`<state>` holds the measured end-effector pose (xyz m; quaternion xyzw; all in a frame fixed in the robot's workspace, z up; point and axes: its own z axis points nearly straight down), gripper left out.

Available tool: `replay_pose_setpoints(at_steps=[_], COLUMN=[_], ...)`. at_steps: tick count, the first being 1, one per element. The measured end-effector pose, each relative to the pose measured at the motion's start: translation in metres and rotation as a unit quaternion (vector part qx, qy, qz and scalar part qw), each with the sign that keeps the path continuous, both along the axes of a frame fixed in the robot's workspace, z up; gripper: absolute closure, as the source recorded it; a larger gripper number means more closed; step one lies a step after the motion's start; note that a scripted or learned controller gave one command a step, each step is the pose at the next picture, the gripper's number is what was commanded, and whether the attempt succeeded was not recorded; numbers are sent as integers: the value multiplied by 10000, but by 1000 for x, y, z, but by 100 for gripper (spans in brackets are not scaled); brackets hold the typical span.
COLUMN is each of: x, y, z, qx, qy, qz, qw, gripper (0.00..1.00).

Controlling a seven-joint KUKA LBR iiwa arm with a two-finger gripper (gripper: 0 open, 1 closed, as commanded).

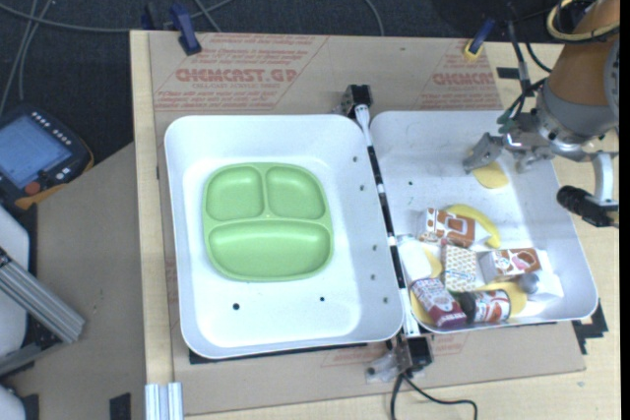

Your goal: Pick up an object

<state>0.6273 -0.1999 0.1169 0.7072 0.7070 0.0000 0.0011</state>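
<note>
My gripper (504, 156) hangs over the back of the right bin (413, 152), reaching in from the right under the orange wrist band. Its fingers (480, 155) stand spread and open, with nothing between them. A small yellow piece (489, 177) lies on the bin floor right under the left finger. Toward the front of that bin is a pile: a yellow banana-like item (474, 219), small brown-and-white cartons (445, 226) (459, 263) (514, 262), and dark red cans (439, 301) (492, 306).
The left bin (187, 211) holds a green divided plate (266, 221). A black hinge strip (379, 202) runs between the bins. Blue clamps (183, 27) (478, 38) grip the board's back edge. A handheld screen (34, 152) sits at the far left.
</note>
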Motion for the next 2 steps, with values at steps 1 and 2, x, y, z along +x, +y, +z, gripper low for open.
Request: replay_pose_setpoints(at_steps=[1,2], x=[-68,-68], y=[41,40], z=[-33,-22], qx=[11,5], qy=[15,-3], qz=[4,-2], qw=[10000,10000], gripper=[0,100])
